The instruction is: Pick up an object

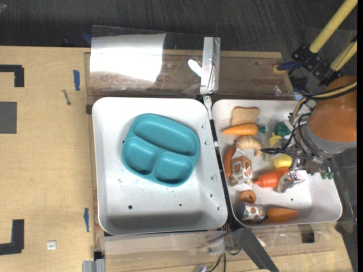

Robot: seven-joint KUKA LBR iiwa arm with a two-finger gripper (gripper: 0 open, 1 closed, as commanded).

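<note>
The right bin (326, 205) holds several toy foods. A bread slice (245, 115) and a carrot (240, 130) lie at the back, with a croissant (249, 144) just in front of them. A brown sausage (228, 160) and a small carton (242, 170) sit on the left side. Nearer the middle are a yellow piece (282, 162) and a red-orange piece (267, 179). My gripper (289, 180) is down inside this bin, right beside the red-orange piece and just below the yellow one. Cables and the wrist hide its tips.
The left bin (108, 123) holds a teal divided plate (161, 148). At the right bin's front lie a small can (253, 212), a second carrot (282, 213) and a brown bit (247, 196). A green piece (279, 129) sits under the arm's orange band (334, 120).
</note>
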